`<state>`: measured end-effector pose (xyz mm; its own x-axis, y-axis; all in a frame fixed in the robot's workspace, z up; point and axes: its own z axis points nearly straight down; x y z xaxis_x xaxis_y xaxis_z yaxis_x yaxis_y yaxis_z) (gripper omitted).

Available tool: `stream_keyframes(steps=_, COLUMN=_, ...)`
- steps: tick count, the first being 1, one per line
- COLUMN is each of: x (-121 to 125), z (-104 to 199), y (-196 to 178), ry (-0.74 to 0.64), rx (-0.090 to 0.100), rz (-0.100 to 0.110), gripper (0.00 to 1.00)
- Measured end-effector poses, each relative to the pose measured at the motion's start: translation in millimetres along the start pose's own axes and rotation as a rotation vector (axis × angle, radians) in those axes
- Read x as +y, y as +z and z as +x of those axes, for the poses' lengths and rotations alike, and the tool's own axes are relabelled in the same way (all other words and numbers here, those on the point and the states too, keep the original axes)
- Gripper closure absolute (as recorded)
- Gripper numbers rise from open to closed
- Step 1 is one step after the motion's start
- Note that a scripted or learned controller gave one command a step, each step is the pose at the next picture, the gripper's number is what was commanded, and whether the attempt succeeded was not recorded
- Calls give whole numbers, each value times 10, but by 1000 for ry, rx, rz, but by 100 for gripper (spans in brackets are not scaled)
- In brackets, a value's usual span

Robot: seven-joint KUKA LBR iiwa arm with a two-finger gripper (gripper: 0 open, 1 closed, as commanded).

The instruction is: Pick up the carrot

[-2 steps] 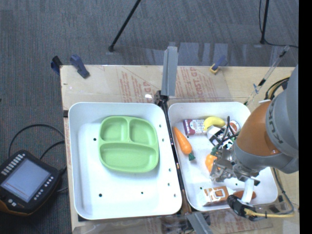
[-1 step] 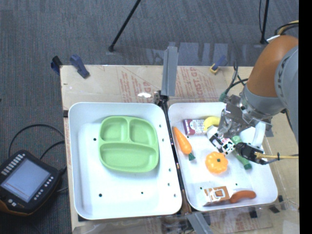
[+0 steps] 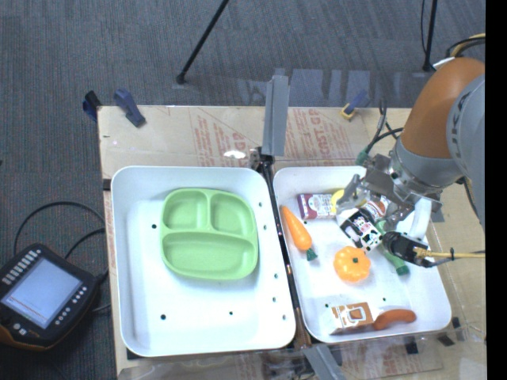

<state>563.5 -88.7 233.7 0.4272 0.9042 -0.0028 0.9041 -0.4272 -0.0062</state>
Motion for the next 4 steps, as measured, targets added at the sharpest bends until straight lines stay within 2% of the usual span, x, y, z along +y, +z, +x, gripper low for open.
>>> stream_keyframes(steps=1, x=-642, z=209, y=498, ry=101, rx=-1, rz=3, gripper=0)
stream_keyframes(steps=2, x=-900, z=67, y=370, ry=133, rx=-1, rz=3, gripper=0)
stream_keyframes(steps=3, x=-380, z=-280, y=1489, ry=40, rx=2, rz=1, gripper=0)
stream_keyframes(steps=4, x=-391, z=-300, y=1422, ry=45, rx=1, rz=9, gripper=100)
